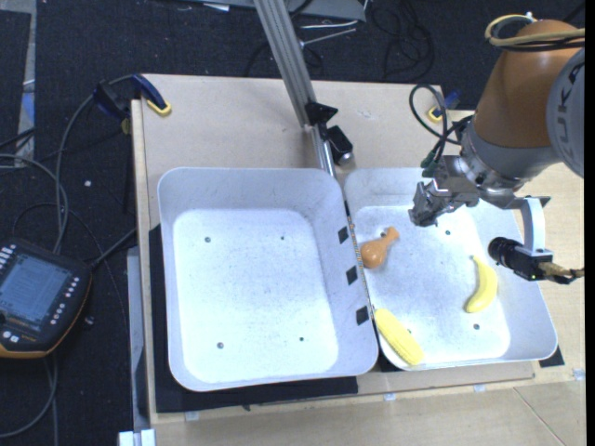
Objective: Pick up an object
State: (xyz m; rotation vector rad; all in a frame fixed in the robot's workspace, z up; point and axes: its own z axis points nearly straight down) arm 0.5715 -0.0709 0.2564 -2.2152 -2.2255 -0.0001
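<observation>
Objects for picking number three, and all lie in the right bin (535,337) of the two white bins on the desk (232,124); the left bin (251,277) sits beside it, their inner rims touching along the middle. One orange-brown drumstick-shaped toy (378,248) lies near the right bin's left wall, about halfway along it, its thin end pointing up and right. One yellow corn cob (398,335) rests at the right bin's near left corner, tilted, close against the rim. One yellow banana (482,286) lies toward the right bin's right side, curved and roughly upright in the picture, well apart from the other two. The grey arm with its orange band (530,72) reaches in from the right, and the hand (426,208) hangs over the far part of the right bin, just up and right of the drumstick toy and apart from it. Nothing shows between its fingers, and whether they are spread or closed cannot be told from this angle. A slanted metal rail (288,54) crosses the desk's far edge down to the gap between the bins. One teach pendant (33,295) lies on the dark floor off the desk's left edge.
</observation>
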